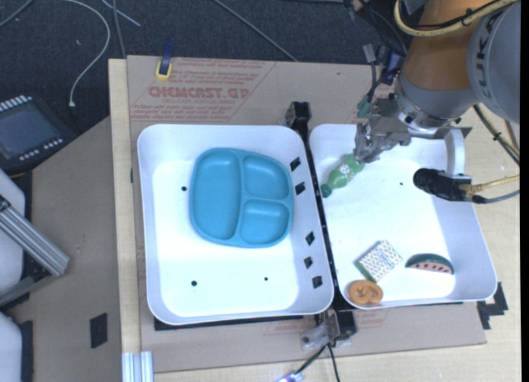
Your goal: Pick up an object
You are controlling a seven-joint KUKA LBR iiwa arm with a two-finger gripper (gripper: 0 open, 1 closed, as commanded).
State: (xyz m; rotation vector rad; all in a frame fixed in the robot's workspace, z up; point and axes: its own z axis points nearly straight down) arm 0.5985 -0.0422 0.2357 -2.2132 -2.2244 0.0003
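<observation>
My upper arm (483, 16) runs off the top and right edges. My gripper (368, 147) hangs over the green bottle (340, 175), covering its upper end; whether I touch it I cannot tell. The print on the checkered packet (379, 260) is too small to read. The monitor (29, 128) is cut by the left edge

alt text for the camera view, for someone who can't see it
A robot hand hangs over a green bottle in the right bin, which also holds a checkered block, watermelon slice and cookie. The left bin holds a blue divided plate.
</observation>
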